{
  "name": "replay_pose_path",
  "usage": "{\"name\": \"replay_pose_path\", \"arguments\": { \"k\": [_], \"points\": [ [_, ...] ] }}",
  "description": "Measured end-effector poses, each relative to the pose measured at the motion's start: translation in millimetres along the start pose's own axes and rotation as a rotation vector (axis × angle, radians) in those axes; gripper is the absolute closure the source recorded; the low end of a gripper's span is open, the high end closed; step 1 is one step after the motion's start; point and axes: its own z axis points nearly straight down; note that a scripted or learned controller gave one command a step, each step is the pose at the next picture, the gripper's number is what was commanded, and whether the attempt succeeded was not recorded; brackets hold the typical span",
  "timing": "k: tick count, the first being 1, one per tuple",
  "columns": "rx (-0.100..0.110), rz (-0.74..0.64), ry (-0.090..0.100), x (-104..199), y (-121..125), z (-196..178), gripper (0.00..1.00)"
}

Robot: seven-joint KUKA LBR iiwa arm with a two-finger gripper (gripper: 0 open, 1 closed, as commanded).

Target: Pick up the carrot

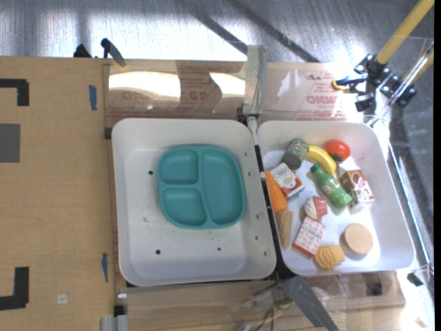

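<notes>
The carrot point(275, 194) lies along the left wall of the right bin point(393, 185), beside a small carton point(286, 180), while a teal tray point(202, 186) sits in the left bin point(131, 185).

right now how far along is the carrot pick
Done: nothing visible yet. The carrot lies in the right bin against its left wall, beside the small carton and above the corn piece. In hand: nothing grips it. Left: reaching in, closing on the carrot and lifting it clear.
</notes>
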Motion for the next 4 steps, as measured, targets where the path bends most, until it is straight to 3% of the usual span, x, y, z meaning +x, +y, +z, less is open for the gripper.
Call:
{"name": "replay_pose_path", "arguments": {
  "k": [1,2,3,4],
  "points": [
    [0.000,0.003,-0.004,-2.0,-0.7,-7.4,1.00],
    [-0.001,0.003,-0.003,-2.0,-0.7,-6.9,0.00],
    [0.007,0.006,-0.015,-4.2,-1.0,-19.9,1.00],
    [0.006,0.005,-0.013,-4.2,-1.0,-19.2,0.00]
  ]
}}
